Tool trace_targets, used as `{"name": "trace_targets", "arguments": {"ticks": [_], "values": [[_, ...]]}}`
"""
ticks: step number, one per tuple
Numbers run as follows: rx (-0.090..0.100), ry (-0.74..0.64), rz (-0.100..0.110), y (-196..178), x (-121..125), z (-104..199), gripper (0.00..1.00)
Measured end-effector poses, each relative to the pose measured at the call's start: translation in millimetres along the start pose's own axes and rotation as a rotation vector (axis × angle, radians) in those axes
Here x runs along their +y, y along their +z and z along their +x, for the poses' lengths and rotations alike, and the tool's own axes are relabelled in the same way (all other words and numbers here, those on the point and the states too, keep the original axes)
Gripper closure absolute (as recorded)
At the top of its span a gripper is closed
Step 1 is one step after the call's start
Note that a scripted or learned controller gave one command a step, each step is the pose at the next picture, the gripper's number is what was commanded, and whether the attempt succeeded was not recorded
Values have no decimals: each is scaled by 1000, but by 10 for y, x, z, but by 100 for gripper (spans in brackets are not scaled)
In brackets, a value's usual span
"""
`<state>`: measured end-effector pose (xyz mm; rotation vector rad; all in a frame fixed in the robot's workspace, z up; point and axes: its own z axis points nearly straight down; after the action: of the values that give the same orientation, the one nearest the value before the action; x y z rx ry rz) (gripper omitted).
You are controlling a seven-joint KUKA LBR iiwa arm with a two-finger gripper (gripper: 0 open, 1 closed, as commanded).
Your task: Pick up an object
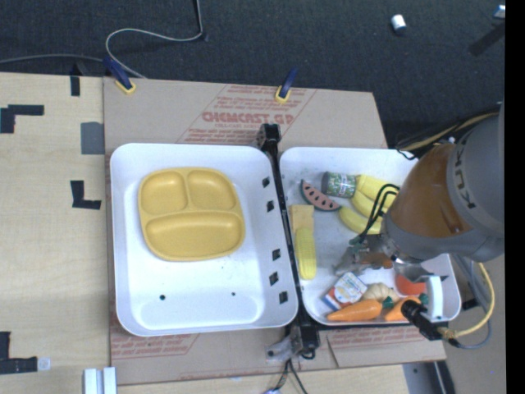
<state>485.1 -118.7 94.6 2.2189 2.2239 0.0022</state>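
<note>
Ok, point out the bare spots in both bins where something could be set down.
Left bin: a bare strip between the yellow divided plate and the near rim. Right bin: crowded; a small gap between the corn, watermelon slice and gripper.

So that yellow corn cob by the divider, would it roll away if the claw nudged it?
Probably: the corn cob looks long and rounded, so a sideways nudge might roll it. It lies along the right bin's wall, which would likely stop it. It looks like stiff plastic.

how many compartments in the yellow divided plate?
3. On the yellow plate in the left bin: two small ones along its far side, one wide one along its near side.
</note>
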Motion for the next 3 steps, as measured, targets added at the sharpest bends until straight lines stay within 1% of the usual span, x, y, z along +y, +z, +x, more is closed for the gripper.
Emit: {"name": "trace_targets", "arguments": {"ticks": [1,2,3], "values": [[2,-1,1,-86,3,12,100],[2,-1,2,-85,1,12,0],[-2,1,-1,94,612,20,0]]}}
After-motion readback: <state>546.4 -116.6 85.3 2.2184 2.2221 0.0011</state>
